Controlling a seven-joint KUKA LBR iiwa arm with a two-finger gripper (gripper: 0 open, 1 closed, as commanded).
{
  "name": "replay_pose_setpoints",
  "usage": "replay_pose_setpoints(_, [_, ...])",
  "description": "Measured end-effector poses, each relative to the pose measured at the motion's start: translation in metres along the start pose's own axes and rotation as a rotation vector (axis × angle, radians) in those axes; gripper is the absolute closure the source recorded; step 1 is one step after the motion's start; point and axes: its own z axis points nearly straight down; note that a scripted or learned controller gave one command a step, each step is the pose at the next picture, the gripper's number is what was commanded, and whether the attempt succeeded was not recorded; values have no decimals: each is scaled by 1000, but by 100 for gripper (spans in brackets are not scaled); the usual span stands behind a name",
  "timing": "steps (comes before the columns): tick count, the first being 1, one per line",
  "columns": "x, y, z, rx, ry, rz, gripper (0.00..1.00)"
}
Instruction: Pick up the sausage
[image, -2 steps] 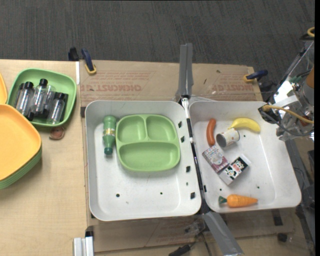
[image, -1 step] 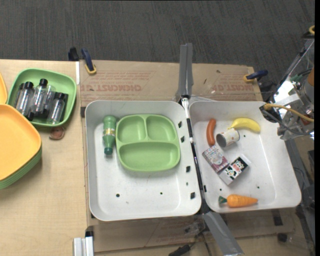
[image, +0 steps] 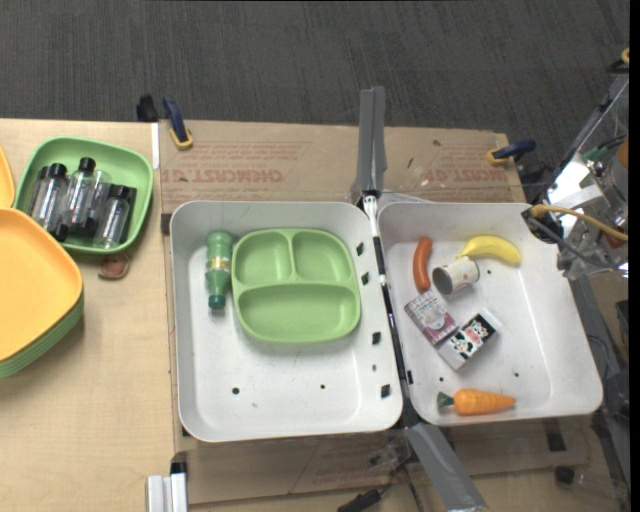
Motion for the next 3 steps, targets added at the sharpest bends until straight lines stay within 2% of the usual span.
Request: replay_pose_setpoints(3, [-1, -1, -22, 4, -14, -10, 100])
